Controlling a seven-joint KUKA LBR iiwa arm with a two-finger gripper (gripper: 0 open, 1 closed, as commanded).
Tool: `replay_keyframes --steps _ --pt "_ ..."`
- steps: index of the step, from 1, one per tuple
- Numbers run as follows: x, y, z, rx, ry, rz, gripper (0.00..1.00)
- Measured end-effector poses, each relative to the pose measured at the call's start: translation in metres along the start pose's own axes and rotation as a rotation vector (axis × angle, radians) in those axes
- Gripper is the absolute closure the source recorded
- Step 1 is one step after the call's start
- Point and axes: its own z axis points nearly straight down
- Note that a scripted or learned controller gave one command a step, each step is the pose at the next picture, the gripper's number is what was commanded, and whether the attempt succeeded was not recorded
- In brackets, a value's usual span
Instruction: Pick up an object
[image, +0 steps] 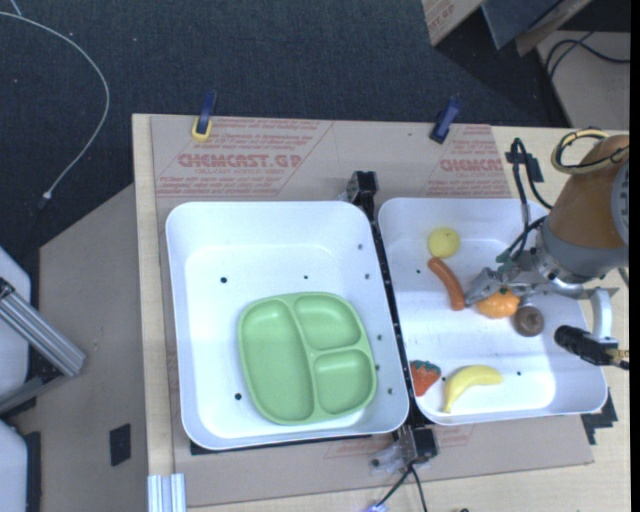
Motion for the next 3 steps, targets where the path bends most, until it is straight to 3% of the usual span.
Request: replay_keyframes --steps 1,2,3 --pt "0.0 0.0 -0.003 -0.006 -0.002 0.0 0.0" --pt "0.0 0.001 -0.013 -0.008 -0.002 -0.001 1.0" --pt "-0.001 0.011 -0.063 -0.014 -0.005 -0.002 1.0"
